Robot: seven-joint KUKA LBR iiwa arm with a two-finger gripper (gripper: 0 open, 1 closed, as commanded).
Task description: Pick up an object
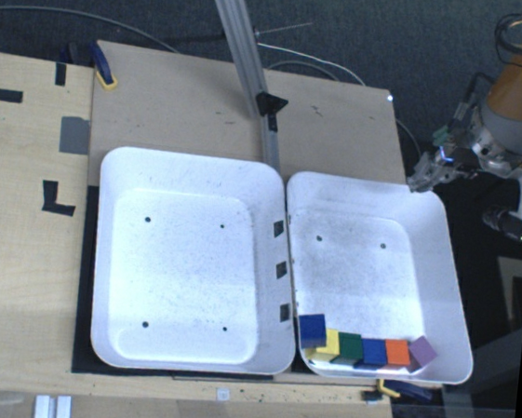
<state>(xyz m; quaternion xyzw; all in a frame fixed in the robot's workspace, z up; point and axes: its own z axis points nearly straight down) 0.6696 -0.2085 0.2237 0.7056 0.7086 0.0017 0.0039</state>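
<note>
Camera view: the grey arm's pincer [424, 178] hangs at the far right corner of the right shallow white plastic bin [450, 272], above its rim. How far it is open cannot be told at this size; nothing is seen in its hold.

The candidate objects lie well apart from it, in a row against that bin's near wall: a blue block [311, 328] resting on a yellow block [324, 352], then green [349, 346], blue [374, 352], orange [397, 352] and purple [422, 349] blocks, touching. The left white bin [108, 233] sits alongside on the worktop.

Judgement: the raised blue block or the end purple block offers the freest faces. Descend vertically and keep clear of the wall.
</note>
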